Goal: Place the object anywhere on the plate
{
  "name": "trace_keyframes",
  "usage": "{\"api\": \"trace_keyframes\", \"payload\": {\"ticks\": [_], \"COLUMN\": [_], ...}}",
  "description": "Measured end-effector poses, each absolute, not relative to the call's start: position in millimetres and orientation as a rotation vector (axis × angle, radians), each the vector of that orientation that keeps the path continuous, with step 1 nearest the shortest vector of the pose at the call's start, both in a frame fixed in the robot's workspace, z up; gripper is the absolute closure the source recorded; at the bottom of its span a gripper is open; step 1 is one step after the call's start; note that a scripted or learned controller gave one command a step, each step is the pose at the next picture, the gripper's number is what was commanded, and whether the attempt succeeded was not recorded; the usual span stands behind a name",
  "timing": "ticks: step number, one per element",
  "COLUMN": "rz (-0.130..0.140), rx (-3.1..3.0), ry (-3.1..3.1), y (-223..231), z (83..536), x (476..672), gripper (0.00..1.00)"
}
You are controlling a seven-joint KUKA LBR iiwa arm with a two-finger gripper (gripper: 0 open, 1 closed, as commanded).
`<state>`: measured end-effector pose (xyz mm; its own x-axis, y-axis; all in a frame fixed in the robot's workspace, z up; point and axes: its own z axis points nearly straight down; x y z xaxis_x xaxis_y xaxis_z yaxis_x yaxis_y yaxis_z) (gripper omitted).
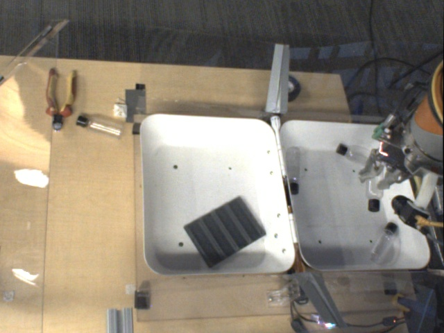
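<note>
A dark grey ribbed rectangular plate (224, 231) lies tilted in the front half of the left bin (159, 186). In the right bin (326, 248), a small black piece (341, 148) rests near the back. A second small black piece (373, 204) lies further forward, just below the gripper. The gripper (377, 174) hangs over the right side of the right bin, on the grey arm with its orange band (437, 103). It is far to the right of the plate. Nothing can be made out between its tips.
A metal post (279, 78) stands behind the divider between the bins. Red-handled pliers (60, 97) and a small clear vial (100, 124) lie on the bench at the back left. Cables (409, 214) run along the right bin's right side.
</note>
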<state>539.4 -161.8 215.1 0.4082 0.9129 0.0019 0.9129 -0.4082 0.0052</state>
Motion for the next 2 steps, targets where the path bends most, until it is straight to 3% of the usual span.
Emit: {"api": "trace_keyframes", "payload": {"ticks": [1, 2], "rz": [0.006, 0.004], "rx": [2.462, 1.855], "ry": [1.947, 2.533], "y": [-85, -19], "z": [228, 185], "x": [600.0, 609.0], "gripper": [1.0, 1.0]}}
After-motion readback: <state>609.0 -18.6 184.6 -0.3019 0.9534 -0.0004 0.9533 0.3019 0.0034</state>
